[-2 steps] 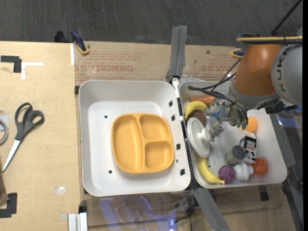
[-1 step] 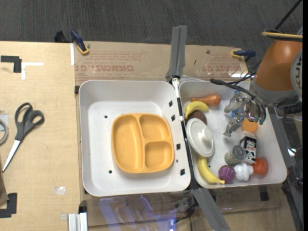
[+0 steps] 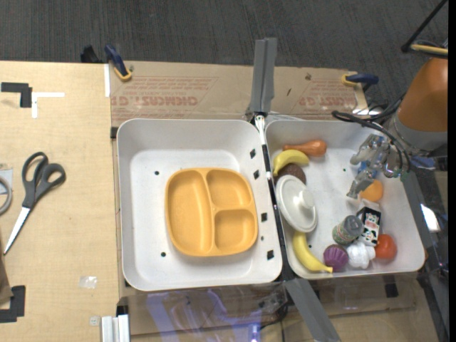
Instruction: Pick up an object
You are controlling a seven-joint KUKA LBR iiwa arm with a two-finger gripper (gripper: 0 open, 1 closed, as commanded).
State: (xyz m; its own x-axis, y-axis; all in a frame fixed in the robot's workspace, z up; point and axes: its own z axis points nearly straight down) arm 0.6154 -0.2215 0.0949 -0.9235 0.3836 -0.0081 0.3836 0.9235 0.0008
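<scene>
While claw (image 3: 363, 179) hovers over right bin (image 3: 335, 130), orange obj (image 3: 372, 189) just below.

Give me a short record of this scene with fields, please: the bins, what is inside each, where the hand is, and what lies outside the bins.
left bin: holds a yellow divided plate
right bin: holds two bananas, a white lid, a carrot, a purple ball, a red ball, a small can
hand: over the right bin, above a small orange thing
hand's fingers: cannot tell if open or shut
outside the bins: scissors on the bench at the left
</scene>
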